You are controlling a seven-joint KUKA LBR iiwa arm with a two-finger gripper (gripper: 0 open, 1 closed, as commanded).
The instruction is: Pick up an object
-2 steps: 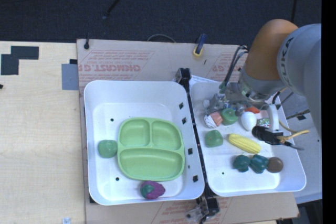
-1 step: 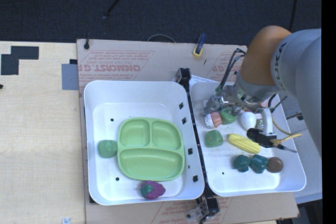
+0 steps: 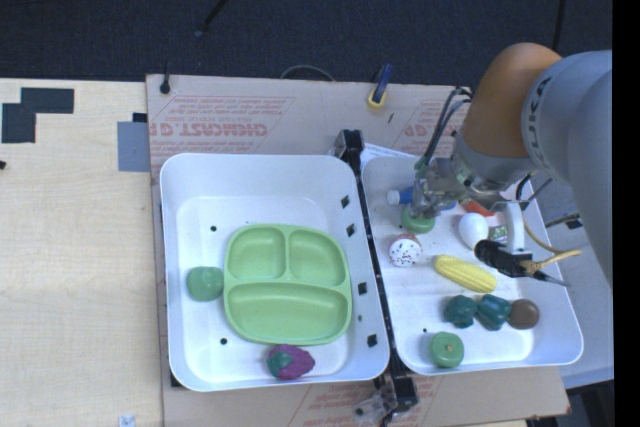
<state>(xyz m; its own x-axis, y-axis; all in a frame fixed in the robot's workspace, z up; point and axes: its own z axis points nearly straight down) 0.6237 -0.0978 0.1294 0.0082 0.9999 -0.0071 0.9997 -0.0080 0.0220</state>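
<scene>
Over on the right side of the frame, the gripper (image 3: pixel 428 198) hangs low in the upper part of the right bin (image 3: pixel 560 340). Right under its tips sits a small green thing (image 3: pixel 417 220) with a bit of blue beside it, and I cannot tell what toy it is. The tips look like they touch it or sit just above it. I cannot tell if the gripper is open or closed, or if it has hold of anything. So the nearest thing to grab lies straight down, not off to a side. A little lower in the frame is a white speckled ball (image 3: pixel 405 252). Lower right of that is a yellow corn (image 3: pixel 466 273), lying long from upper left to lower right. Near the bottom of this bin are a green round fruit (image 3: pixel 446 347) and a brown ball (image 3: pixel 523 314). The left bin (image 3: pixel 180 195) holds a green plate (image 3: pixel 287 283), well away from the arm.
</scene>
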